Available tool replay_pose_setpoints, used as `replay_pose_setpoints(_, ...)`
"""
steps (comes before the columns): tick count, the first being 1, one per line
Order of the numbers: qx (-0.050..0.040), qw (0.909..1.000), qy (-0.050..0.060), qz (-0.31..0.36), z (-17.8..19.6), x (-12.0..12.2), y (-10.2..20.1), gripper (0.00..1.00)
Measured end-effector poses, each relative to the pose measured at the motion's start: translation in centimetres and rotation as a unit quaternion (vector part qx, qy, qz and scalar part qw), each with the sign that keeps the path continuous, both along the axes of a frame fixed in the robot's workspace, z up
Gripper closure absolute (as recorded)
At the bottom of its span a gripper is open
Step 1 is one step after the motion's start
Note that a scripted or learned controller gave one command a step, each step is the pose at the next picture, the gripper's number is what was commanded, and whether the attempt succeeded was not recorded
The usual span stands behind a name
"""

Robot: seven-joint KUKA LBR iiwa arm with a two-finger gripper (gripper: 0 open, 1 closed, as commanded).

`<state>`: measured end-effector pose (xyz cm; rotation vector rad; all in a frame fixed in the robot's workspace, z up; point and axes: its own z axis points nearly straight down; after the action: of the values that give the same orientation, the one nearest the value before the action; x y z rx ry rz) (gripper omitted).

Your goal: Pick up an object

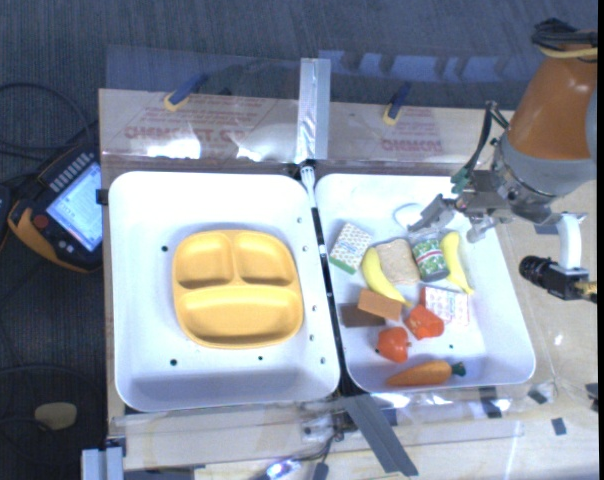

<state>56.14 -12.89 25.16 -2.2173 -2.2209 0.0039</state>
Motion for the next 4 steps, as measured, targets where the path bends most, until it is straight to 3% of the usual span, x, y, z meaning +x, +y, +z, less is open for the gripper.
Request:
replay_pose_setpoints(1,-0.0013,0.9999,0.0,-0.014,-10.6,4.3,-4.8,0.0)
replay_pose_setpoints(2,-0.0048,0.9999,-0.014,-0.007,-14.2,4.9,-6.3,0.0)
replay_pose_setpoints(3,-0.0015,0.9989,-0.001,-0.047,-6.7,7.1,-6.0,0.0)
replay_pose_setpoints(4,-0.0001,0.9983,-0.004,-0.059,-15.4,6.3,-7.5,0.0)
